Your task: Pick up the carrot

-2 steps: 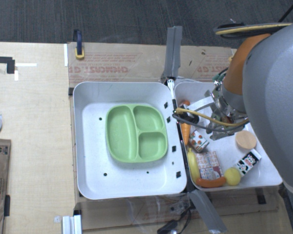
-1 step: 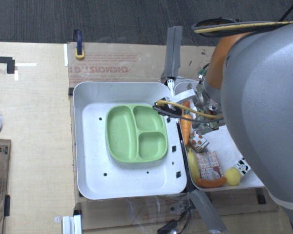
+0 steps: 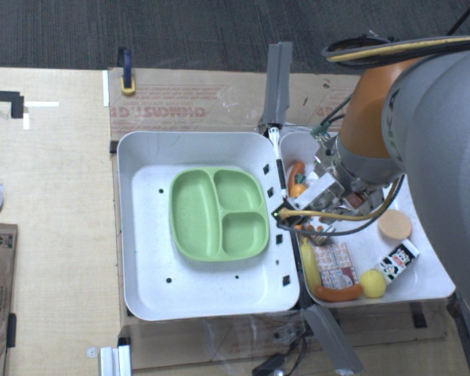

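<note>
The carrot (image 3: 297, 178), orange with a bit of green at one end, lies near the far left corner of the right bin (image 3: 431, 276), close to the wall between the bins. My gripper (image 3: 323, 204) hangs low over the right bin, just right of the carrot and a little nearer the camera. The grey arm with its orange band (image 3: 368, 116) covers the bin's far right part. Cables and the gripper body hide the spot where the fingertips meet the bin.
The left bin (image 3: 141, 233) holds a green divided plate (image 3: 218, 213). In the right bin's near half lie a printed packet (image 3: 334, 265), a yellow lemon (image 3: 372, 283), a tan disc (image 3: 394, 226), a small cow-print carton (image 3: 397, 261), an orange sausage (image 3: 337, 294) and a yellow banana (image 3: 307, 258).
</note>
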`<state>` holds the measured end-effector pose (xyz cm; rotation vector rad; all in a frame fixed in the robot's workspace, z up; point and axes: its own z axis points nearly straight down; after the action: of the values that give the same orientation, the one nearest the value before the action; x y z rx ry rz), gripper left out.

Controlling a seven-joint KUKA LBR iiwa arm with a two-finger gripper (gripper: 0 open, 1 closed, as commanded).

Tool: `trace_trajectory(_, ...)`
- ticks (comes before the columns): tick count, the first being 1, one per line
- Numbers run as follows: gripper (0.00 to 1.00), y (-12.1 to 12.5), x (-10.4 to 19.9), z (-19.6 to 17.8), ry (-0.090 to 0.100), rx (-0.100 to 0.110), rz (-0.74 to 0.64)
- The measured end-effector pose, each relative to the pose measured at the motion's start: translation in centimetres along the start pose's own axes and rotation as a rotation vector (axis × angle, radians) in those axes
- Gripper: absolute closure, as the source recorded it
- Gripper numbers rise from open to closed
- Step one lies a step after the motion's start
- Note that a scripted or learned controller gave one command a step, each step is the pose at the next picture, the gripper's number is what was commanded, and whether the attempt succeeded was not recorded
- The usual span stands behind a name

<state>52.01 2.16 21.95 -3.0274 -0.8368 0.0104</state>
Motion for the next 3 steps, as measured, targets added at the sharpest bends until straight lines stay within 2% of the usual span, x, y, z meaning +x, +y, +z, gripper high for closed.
trace_trajectory(1, 1.0, -3.3, 0.9, 0.9, 0.0, 0.0, -0.235)
trace_trajectory(2, 1.0, -3.2, 0.9, -0.2, 0.001, -0.001, -0.606)
trace_trajectory(3, 1.0, -2.3, 0.4, 1.3, 0.0, -0.001, -0.922)
